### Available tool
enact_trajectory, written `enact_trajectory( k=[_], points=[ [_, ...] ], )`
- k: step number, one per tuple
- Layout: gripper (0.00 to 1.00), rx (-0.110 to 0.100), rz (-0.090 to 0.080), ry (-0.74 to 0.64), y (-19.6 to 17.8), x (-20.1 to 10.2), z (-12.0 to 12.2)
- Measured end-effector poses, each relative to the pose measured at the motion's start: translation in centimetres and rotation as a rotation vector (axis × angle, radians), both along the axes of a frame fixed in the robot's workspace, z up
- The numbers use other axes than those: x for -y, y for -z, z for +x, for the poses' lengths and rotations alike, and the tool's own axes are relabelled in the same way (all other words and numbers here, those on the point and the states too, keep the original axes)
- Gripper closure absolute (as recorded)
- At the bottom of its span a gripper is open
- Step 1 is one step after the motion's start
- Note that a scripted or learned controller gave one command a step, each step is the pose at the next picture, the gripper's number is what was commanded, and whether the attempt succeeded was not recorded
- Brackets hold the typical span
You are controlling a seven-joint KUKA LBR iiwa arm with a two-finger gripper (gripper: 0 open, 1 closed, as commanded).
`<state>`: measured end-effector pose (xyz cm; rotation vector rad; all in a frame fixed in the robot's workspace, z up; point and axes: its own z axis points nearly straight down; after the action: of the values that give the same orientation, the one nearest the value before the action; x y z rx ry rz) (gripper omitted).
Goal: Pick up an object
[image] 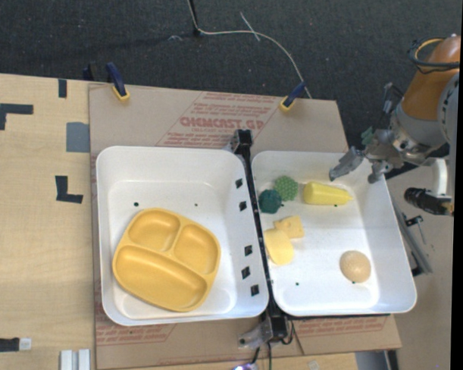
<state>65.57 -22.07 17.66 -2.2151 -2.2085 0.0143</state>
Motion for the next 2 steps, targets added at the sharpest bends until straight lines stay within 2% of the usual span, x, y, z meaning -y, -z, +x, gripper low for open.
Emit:
enact_trajectory(
  k=[1, 2],
  points=[
    [0.00, 0.015, -0.003, -0.004, -1.1, -0.1, 0.4],
    [0.00, 0.011, -0.003, -0.005, 5.0, -0.7, 0.9]
  ],
)
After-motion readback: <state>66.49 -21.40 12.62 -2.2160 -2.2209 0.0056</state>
